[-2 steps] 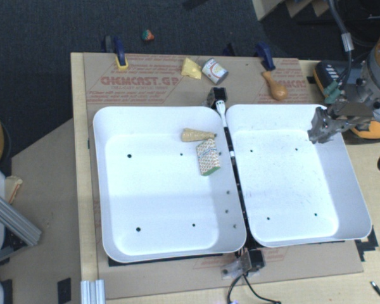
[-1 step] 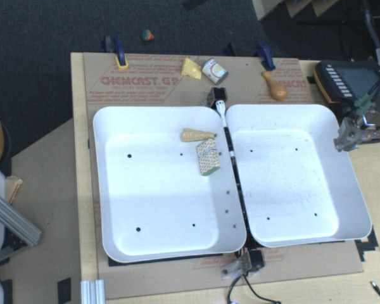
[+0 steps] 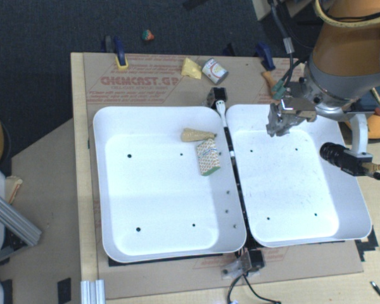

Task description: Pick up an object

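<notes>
The grey arm with its orange band is cut off by the top and right edges, so only its lower part shows. Its metal claw hangs over the upper left corner of the right shallow white bin; it is small and dark against the plastic, and I cannot tell how it is set or whether anything is in it. The pickable things lie in the left shallow white bin, near its upper right area: a tan, stubby roll-shaped piece lying crosswise, and just below it, touching or nearly so, a small patterned white-and-green packet, tilted slightly. Its print is too fine to read. Both are well apart from the claw, with the black divider strip between the two bins lying in between. On the brown board counter behind the bins sit a yellow crumpled scrap and a small white and grey boxy item, side by side, and the board carries red lettering that is partly legible. Blue clamps grip its far edge. A black cylindrical fitting reaches over the right bin's right rim. On the dark carpet beyond lies a tiny coloured object, too small to make out.
</notes>
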### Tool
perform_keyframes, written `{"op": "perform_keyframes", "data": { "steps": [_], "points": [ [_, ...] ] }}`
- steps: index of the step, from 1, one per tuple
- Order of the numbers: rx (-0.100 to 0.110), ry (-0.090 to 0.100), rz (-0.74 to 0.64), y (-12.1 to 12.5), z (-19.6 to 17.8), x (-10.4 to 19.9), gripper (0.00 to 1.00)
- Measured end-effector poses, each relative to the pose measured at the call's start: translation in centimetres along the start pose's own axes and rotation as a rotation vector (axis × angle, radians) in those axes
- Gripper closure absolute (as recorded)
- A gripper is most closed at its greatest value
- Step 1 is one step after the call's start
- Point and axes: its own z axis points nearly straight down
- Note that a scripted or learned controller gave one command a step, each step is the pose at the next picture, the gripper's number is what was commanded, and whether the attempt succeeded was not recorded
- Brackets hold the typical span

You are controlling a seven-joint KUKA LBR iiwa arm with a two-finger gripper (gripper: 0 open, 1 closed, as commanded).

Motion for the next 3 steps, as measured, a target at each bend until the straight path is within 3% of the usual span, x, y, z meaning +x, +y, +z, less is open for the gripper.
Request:
{"op": "perform_keyframes", "data": {
  "steps": [1,2,3],
  "points": [
    [-0.015,-0.003,0.009,-4.4,-7.5,-0.4,1.0],
    [-0.016,-0.01,0.02,-5.5,-12.5,-10.2,1.0],
    [0.007,-0.001,0.012,-7.8,0.1,-10.1,1.0]
  ]
}}
